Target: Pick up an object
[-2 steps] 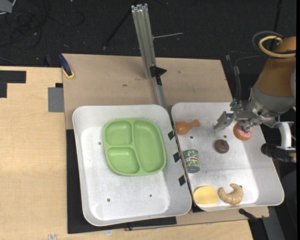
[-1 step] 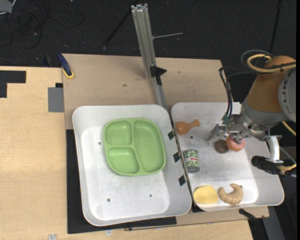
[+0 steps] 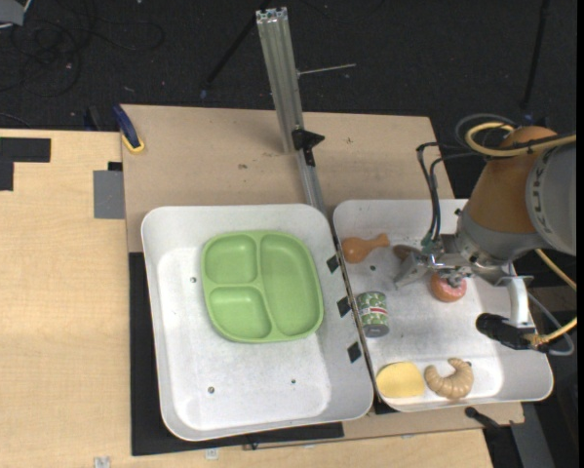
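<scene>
The gripper point(image 3: 438, 266) is low in the right bin point(image 3: 486, 383), right by a small red fruit point(image 3: 449, 289), as if to grab it. I cannot tell its grip. The can point(image 3: 372, 313), croissant point(image 3: 450, 378) and green plate point(image 3: 262, 286) lie apart.

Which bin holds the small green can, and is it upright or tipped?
The right bin. The green can stands upright near that bin's left wall: its round top faces up, patterned side below.
</scene>
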{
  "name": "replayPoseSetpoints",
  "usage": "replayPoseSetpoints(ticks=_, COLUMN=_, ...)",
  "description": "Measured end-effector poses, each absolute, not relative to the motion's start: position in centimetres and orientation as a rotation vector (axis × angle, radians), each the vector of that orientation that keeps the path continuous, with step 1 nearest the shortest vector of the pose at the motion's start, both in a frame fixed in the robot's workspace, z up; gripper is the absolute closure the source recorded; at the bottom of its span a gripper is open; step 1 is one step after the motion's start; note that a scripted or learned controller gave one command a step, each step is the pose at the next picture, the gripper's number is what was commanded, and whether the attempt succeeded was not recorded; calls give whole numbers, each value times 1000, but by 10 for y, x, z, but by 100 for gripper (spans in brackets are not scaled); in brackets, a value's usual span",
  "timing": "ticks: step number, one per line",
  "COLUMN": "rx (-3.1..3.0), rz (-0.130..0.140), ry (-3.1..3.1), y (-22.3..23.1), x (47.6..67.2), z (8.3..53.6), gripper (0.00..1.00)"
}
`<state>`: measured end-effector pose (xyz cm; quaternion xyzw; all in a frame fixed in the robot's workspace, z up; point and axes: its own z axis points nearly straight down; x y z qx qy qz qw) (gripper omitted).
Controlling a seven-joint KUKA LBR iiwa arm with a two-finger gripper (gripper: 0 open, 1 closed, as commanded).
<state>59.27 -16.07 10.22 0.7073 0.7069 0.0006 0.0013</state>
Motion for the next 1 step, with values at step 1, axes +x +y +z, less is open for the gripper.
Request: replayPoseSetpoints(ticks=1, rx=2226, rz=-2, ry=2218, y=-161, x=592, z=110, gripper=100)
